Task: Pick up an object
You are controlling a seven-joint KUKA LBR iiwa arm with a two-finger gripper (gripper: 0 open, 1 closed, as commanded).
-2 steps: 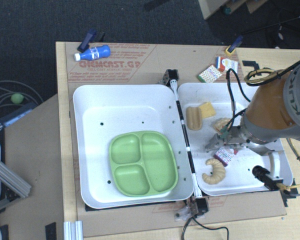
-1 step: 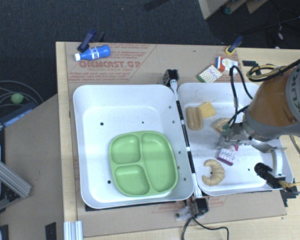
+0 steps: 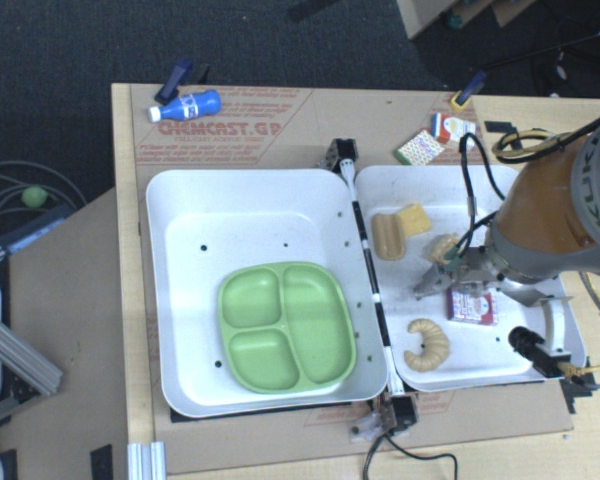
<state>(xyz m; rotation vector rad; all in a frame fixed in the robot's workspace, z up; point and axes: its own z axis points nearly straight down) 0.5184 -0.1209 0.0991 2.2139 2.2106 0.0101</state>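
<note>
The right bin (image 3: 400, 182) holds a tan bread slice (image 3: 388, 236), a yellow cheese-like piece (image 3: 415, 219), a croissant (image 3: 429, 344) near the front, and a small red-and-white packet (image 3: 471, 307). A pale crumpled object (image 3: 444, 249) lies close to the arm's tip. My gripper (image 3: 450, 271) reaches down into the right bin from the right, just above the packet and beside the pale object. The arm's grey body and orange band (image 3: 540, 208) cover the bin's right part.
A green divided plate (image 3: 284, 325) lies in the left bin (image 3: 180, 218). Behind the bins lie a blue-and-white bottle (image 3: 185, 106) and a small patterned card (image 3: 420, 148). Black cables (image 3: 480, 183) run over the right bin's back edge.
</note>
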